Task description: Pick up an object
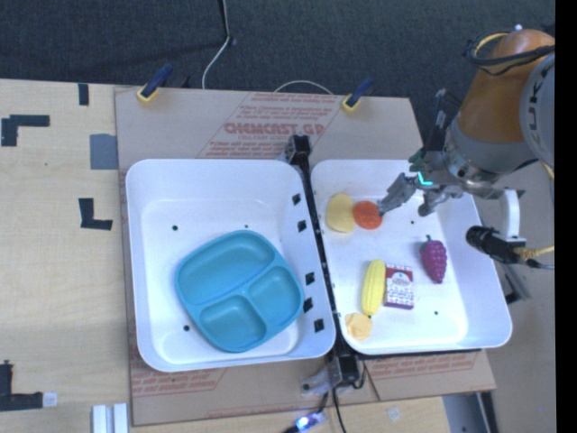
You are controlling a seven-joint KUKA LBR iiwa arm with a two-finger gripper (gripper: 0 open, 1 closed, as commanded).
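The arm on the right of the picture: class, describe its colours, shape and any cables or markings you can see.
The arm is bulky and rounded, grey with a broad orange band above the wrist. A thin dark cable loops over the orange part. Its pincer is dark grey metal with slim fingers, and a small teal light glows at its base.

Grey arm (500, 106) with orange band reaches in from right, gripper (410, 197) low over right bin (487, 327), fingers spread apart.

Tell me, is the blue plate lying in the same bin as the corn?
No, the blue plate lies in the left bin, while the corn lies in the right bin.
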